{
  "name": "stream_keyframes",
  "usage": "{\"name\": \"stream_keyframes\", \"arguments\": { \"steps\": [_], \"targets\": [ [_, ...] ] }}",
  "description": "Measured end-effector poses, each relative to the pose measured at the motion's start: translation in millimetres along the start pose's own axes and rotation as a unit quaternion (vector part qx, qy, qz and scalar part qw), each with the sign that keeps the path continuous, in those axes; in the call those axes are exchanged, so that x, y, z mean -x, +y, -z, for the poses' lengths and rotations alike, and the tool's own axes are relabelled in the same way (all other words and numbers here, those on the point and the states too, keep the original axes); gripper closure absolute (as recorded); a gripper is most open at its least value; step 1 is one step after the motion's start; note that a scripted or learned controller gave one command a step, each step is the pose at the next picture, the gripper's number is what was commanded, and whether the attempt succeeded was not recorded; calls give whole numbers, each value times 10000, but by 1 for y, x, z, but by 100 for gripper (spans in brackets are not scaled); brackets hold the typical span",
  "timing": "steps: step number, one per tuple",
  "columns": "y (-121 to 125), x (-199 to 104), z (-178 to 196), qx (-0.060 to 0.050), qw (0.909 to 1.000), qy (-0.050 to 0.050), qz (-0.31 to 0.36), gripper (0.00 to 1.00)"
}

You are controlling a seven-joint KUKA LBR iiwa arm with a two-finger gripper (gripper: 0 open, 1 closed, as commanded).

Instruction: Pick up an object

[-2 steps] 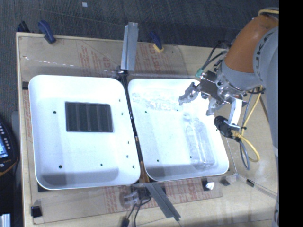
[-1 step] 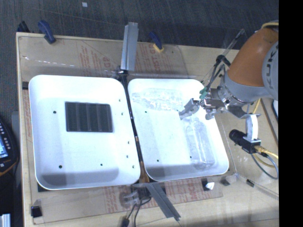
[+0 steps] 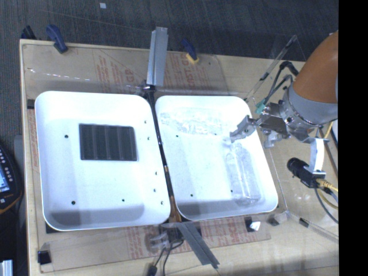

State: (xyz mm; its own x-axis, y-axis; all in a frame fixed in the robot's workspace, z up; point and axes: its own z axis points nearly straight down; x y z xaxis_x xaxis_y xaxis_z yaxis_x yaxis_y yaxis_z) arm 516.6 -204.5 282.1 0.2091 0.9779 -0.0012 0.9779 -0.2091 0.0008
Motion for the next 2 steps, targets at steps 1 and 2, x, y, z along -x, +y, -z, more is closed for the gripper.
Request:
{"name": "stream_keyframes", "arguments": {
  "steps": [1,2],
  "targets": [
    [-39,4,69,2,9971,4,-763,0],
    [-39,6,-35,-21,10000,4,73,0]
  ]
}}
